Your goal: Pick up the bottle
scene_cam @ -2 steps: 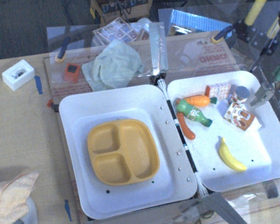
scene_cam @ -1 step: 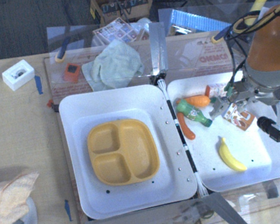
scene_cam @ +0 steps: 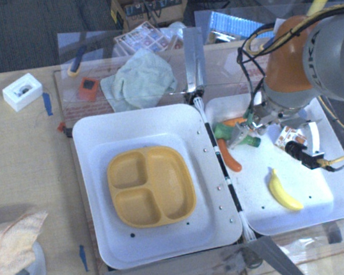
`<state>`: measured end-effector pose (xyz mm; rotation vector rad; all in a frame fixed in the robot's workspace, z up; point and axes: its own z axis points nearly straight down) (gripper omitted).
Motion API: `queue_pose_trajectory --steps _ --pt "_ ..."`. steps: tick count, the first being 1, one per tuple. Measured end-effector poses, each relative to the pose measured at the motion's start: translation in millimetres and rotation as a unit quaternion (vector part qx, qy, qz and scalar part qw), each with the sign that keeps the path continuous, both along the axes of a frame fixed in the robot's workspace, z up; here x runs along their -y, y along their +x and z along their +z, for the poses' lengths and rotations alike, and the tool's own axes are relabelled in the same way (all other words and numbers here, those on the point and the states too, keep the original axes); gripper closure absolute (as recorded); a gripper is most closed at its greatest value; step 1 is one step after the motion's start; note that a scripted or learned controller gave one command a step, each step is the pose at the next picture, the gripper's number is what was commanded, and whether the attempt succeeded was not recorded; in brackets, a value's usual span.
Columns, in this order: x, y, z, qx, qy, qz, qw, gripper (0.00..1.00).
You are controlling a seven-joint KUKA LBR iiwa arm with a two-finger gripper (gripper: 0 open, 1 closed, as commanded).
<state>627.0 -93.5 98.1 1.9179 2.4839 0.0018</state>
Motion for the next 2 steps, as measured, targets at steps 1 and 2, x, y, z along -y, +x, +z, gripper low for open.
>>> queue_pose_trajectory --steps 1,2 --pt "3 1 11 0.002 -0.0006 -0.002 1.0000 1.00" --pt "-50 -9 181 -0.001 0.0002 -0.181 0.9835 1.00"
